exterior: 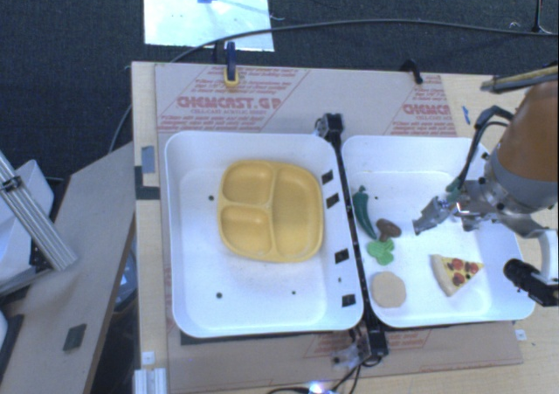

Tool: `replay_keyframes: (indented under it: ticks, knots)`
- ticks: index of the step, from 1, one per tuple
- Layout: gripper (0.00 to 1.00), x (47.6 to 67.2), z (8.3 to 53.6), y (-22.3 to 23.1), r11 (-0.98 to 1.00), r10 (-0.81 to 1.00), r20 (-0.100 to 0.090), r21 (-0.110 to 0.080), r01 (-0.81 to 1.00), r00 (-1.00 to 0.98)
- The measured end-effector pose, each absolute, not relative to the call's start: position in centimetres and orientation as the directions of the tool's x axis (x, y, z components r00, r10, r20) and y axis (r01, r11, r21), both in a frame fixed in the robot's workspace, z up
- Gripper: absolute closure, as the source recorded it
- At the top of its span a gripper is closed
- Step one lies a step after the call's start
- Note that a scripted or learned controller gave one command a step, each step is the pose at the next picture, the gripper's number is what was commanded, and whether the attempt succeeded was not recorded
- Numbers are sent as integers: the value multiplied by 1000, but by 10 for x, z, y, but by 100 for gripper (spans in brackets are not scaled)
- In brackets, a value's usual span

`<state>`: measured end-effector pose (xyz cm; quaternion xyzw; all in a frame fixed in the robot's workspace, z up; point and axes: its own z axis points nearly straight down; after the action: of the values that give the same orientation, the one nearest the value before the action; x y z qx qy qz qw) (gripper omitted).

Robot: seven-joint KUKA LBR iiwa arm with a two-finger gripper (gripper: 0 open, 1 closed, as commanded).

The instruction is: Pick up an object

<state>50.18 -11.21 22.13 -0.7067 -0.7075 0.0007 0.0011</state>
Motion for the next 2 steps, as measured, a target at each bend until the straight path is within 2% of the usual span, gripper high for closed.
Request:
replay_keyframes:
  ticks: [1, 2]
  knots:
    - [0, 507, 166, -103, 1, 1000, 1, -2, 1000, -1]
    - [0, 498, 111, -97, 1, 1000, 2, -4, 1000, -1]
